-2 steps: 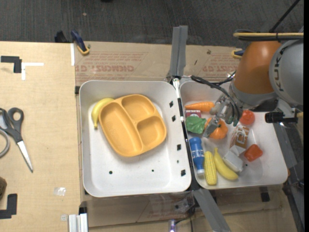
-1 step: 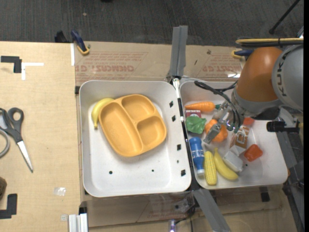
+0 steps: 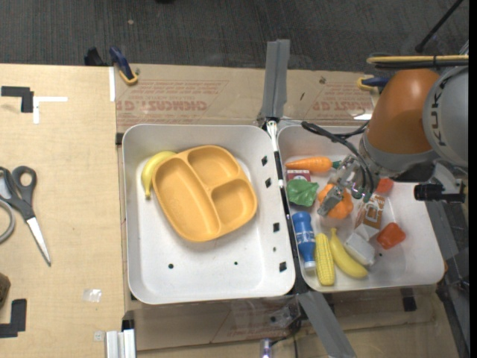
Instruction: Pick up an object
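2 shallow white bins side by side on the bench. In the left bin (image 3: 149, 274): an orange 3-compartment plate (image 3: 205, 192), lying toward the bin's far half, and a yellow banana (image 3: 153, 171) tucked against the plate's far-left rim, touching it. Bare white floor along the near edge.

In the right bin (image 3: 417, 267): a carrot (image 3: 309, 165) near the far-left corner; just nearer, a small red-and-white packet (image 3: 297, 175) and a green leafy piece (image 3: 302, 192); a blue bottle (image 3: 302, 233) along the left wall; a corn cob (image 3: 324, 259) and a second banana (image 3: 346, 258) side by side at the near edge; a white packet (image 3: 359, 246) just beside them; a red-orange piece (image 3: 390, 236) toward the near-right.

Gripper (image 3: 339, 194) low over the right bin's middle, directly above an orange fruit (image 3: 339, 209), metal parts overlapping it. Cannot tell how far apart the jaws stand, nor whether anything sits between them.
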Available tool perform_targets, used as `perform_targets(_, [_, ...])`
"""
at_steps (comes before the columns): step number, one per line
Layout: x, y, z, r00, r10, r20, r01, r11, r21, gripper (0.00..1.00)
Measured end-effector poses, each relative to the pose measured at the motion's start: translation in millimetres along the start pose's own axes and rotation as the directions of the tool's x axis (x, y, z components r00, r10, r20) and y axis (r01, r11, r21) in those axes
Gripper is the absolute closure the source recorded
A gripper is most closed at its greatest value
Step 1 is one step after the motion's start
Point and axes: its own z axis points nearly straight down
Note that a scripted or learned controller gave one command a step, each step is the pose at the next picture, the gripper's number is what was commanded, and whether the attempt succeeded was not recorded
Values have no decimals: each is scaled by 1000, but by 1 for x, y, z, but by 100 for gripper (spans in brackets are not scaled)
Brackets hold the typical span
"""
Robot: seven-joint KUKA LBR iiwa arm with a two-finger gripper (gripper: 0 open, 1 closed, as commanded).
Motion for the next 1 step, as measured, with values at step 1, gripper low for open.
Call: perform_targets(1, [20,74,-90,984,-177,-2,177,984,-2,100])
